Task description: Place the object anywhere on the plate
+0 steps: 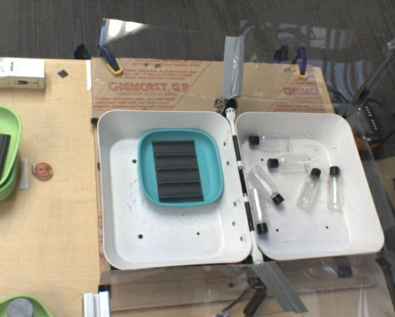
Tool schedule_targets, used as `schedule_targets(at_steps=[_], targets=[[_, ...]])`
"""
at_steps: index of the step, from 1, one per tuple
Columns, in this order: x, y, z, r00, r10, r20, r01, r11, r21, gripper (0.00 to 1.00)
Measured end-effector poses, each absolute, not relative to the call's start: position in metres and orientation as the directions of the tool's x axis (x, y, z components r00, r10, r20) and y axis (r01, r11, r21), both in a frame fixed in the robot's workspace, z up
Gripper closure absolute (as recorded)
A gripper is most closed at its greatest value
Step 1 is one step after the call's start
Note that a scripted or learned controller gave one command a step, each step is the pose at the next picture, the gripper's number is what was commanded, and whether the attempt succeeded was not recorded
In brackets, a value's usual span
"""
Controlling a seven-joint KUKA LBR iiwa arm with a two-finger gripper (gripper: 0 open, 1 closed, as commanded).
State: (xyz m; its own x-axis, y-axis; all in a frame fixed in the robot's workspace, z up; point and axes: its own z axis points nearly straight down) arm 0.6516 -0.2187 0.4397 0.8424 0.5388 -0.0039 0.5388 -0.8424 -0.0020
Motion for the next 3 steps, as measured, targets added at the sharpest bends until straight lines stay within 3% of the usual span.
schedule_targets(at_steps=[1, 3], targets=[[0.6404, -0.2223, 0.4393, 0.91, 0.415, -0.005, 0.415, -0.91, -0.003, 0.0], [0.6461, -0.2226, 0.4396, 0.979, 0.202, -0.004, 0.202, -0.979, -0.002, 0.0]])
